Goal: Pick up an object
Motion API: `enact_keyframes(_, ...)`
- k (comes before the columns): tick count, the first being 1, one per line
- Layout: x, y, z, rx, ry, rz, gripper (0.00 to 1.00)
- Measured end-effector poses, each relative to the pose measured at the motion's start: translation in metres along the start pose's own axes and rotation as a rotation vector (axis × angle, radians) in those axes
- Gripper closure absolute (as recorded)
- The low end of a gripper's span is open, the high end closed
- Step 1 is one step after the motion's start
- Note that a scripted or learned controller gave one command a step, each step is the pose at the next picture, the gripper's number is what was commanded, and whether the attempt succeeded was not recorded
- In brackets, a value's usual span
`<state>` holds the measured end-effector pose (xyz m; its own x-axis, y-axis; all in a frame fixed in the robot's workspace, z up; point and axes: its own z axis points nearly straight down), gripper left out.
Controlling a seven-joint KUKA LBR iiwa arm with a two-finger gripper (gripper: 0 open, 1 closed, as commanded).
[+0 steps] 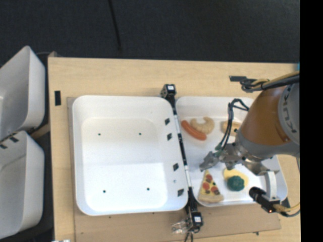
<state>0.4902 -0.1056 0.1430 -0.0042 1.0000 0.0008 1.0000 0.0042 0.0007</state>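
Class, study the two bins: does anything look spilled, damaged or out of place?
Nothing stands out. The pizza slice, sausage, croissant and green-and-yellow toy all lie inside the right bin.

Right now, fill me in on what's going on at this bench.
A grey KUKA arm with an orange band reaches from the right over the right-hand white bin, its gripper low among toy foods. Below it lie a slice of toy pizza and a green-and-yellow toy piece; an orange toy sausage and a beige curved piece sit farther back. Nothing visibly sits in the gripper. The left-hand white bin is beside it.
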Motion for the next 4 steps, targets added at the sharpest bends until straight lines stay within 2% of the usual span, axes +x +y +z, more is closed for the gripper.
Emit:
enact_keyframes(1, 0.009, -0.002, 0.045, 0.005, -0.001, 0.009, 0.00)
enact_keyframes(2, 0.008, 0.000, 0.032, -0.002, 0.000, 0.018, 1.00)
enact_keyframes(3, 0.084, 0.031, -0.063, -0.012, 0.001, -0.007, 1.00)
enact_keyframes(4, 0.078, 0.029, -0.068, -0.002, -0.001, -0.003, 1.00)
